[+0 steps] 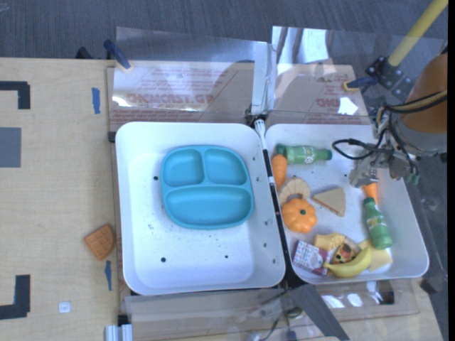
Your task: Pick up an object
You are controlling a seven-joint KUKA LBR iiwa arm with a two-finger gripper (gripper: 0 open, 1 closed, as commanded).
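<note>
The right bin [412, 227] holds several toy foods. A green bottle [306, 154] lies at its back beside a carrot [279, 169]. A round cookie [294, 189], a sandwich wedge [330, 200] and an orange pumpkin [299, 216] sit in the middle. A banana [353, 263] and a snack packet [308, 256] lie at the front. A second green bottle [376, 224] lies along the right side, with an orange piece [370, 190] at its far end. My gripper [375, 172] hangs low in the bin's back right, just above that orange piece, amid cables.
The left bin [135, 212] holds a blue divided plate [206, 186]. A brown cracker [100, 241] lies on the wooden bench to the left of the bins. Clear plastic panels [185, 84] stand behind both bins.
</note>
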